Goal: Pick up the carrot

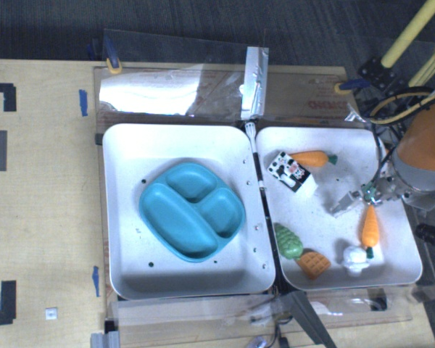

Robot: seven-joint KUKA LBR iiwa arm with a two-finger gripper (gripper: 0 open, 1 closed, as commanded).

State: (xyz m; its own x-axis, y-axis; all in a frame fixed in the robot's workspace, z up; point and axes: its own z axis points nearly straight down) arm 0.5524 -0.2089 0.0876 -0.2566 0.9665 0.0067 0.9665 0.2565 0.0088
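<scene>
Two orange carrots lie in the right bin (399,270). One carrot (309,159) lies crosswise near the bin's back wall, its green top pointing right. The other carrot (370,228) points lengthwise at the bin's right side, green end toward the front. My gripper (364,196) reaches in from the right and sits just above this second carrot's upper tip, touching or nearly touching it. Whether it grips the carrot is not visible.
A black-and-white patterned box (290,171) sits beside the back carrot. A green toy (288,240), an orange waffle-like piece (313,263) and a white object (355,258) lie along the right bin's front. A blue divided plate (192,210) is in the left bin (123,194).
</scene>
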